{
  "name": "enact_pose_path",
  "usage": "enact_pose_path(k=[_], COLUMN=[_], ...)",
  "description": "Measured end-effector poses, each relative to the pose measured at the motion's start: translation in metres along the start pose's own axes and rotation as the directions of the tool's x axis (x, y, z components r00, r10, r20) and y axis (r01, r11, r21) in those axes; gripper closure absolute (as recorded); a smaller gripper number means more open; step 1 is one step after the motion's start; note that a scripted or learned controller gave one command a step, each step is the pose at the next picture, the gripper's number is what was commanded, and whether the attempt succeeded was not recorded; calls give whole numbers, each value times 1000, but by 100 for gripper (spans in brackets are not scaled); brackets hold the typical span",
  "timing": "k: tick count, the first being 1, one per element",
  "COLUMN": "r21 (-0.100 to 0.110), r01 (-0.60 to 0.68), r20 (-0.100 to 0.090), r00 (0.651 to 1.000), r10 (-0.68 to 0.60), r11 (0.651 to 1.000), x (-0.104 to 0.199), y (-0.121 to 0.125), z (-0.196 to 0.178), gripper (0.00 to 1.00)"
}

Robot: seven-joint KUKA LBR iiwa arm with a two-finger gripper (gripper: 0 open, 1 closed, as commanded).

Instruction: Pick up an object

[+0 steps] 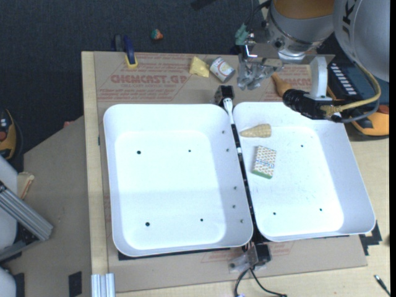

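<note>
Small patterned packet (265, 162) lying flat in right bin (346, 184), near its left wall; tan cone-shaped piece (256, 130) just beyond. Packet likely light, soft, crushable; best pinched across short sides. Gripper (250, 79) above bin's far rim, spread unclear.

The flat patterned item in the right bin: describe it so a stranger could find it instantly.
Look in the right bin, near its left wall. The small flat packet lies just below a tan cone-shaped piece, apart from it. It is rectangular with a speckled print and a green edge.
</note>
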State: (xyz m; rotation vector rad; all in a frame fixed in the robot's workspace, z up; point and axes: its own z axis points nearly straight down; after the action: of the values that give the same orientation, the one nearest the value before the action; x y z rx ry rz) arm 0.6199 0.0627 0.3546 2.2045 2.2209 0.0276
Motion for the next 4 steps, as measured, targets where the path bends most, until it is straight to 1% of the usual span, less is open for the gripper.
enact_pose_path(k=[1, 2, 3, 4], r21=[29, 1, 17, 14], r01=[3, -1, -5, -3], r20=[2, -4, 4, 3], r00=[1000, 1000, 1000, 1000], r10=[-3, 1, 5, 3], r11=[1000, 1000, 1000, 1000], x=[106, 146, 145, 146], y=[-15, -14, -14, -14], z=[70, -129, -128, -139], gripper=[100, 100, 100, 100])
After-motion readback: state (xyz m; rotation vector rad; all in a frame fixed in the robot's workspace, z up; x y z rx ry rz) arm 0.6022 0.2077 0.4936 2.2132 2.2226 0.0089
